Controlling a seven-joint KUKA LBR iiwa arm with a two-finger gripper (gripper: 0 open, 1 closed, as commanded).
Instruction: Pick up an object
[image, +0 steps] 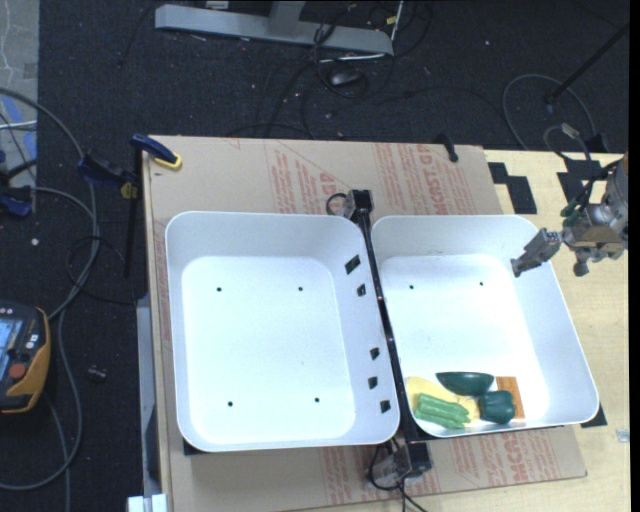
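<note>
camera view | gripper (553, 252) at right bin's (560, 330) upper right rim, fingers spread, nothing between them | objects clustered in that bin's near corner: dark green bowl-like piece (465, 381), green ridged piece (441, 410), teal block (497, 406) | progress: nothing picked, approach and grasp left

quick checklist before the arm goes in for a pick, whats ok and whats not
1. Objects within the right bin: ok, a cluster sits at its near edge, with a green ridged piece, a dark green bowl-shaped piece and a teal chunk.
2. One object free to grab alone: not ok, the pieces lie touching or overlapping.
3. End effector above the cluster: not ok, it sits at the bin's far right rim, away from the pile.
4. End effector carrying nothing: cannot tell, too small and blurred.
5. Room beside the bin wall: cannot tell, the cluster hugs the near wall.
</note>
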